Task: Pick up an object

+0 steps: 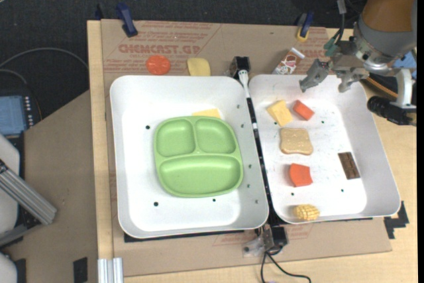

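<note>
My gripper (329, 78) hangs open above the far edge of the right bin (371, 162), its two fingers spread with nothing between them. Below and to its left lie an orange-red block (303, 110) and a yellow cheese wedge (279, 113). Nearer the front are a slice of toast (295, 141), a second orange-red block (300, 174), a brown chocolate bar (349, 166) and a corn cob (306, 212).
The left bin (132, 142) holds a green divided plate (197, 157) with a yellow piece (207, 114) behind it. On the cardboard behind the bins sit an orange disc (158, 65), a yellow bun-like piece (198, 67) and a small carton (287, 63).
</note>
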`<move>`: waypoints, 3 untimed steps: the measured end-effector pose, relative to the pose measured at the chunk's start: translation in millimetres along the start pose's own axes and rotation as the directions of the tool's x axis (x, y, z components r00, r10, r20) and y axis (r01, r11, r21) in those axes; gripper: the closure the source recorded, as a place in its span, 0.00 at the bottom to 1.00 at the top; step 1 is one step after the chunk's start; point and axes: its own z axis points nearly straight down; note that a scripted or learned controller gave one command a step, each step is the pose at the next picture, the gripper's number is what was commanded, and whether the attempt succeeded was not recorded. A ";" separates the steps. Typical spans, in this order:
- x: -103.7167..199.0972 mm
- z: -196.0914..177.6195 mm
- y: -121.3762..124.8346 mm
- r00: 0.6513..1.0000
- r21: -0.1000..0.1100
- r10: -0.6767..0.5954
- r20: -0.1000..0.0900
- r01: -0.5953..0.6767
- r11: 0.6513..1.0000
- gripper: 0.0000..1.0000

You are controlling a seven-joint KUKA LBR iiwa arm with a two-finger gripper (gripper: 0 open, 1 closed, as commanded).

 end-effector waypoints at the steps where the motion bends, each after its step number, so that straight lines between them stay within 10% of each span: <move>1: -72.2 147.9 -31.3 1.000 0.016 0.008 0.000 -0.008 1.000 0.00; 2: 21.9 150.7 -75.4 1.000 -0.004 -0.004 -0.002 0.004 1.000 0.00; 3: 15.8 150.1 -130.4 1.000 -0.007 0.004 0.001 -0.004 1.000 0.00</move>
